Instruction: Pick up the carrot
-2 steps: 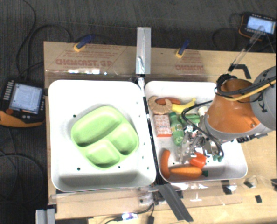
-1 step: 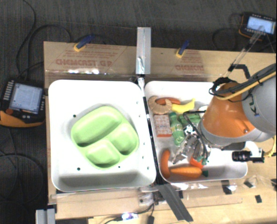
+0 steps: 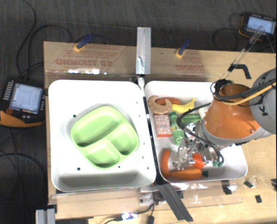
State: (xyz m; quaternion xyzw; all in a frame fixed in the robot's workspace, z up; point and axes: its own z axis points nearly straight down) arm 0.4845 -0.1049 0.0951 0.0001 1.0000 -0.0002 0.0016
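Note:
The carrot (image 3: 185, 174), orange and elongated, lies along the front wall of the right bin (image 3: 238, 169). My gripper (image 3: 189, 156) hangs low over the bin's front half, just above and behind the carrot. The metal of the gripper overlaps a small red piece (image 3: 199, 162), and I cannot make out anything held. The orange band of the arm (image 3: 229, 118) rises behind it and hides part of the bin's right side.
A red-orange rounded item (image 3: 165, 159) sits left of the gripper. Further back lie a pink packet (image 3: 162, 125), green items (image 3: 179, 127), a yellow banana (image 3: 183, 108) and a brown ring (image 3: 161, 105). The left bin (image 3: 64, 171) holds a green divided plate (image 3: 106, 136).

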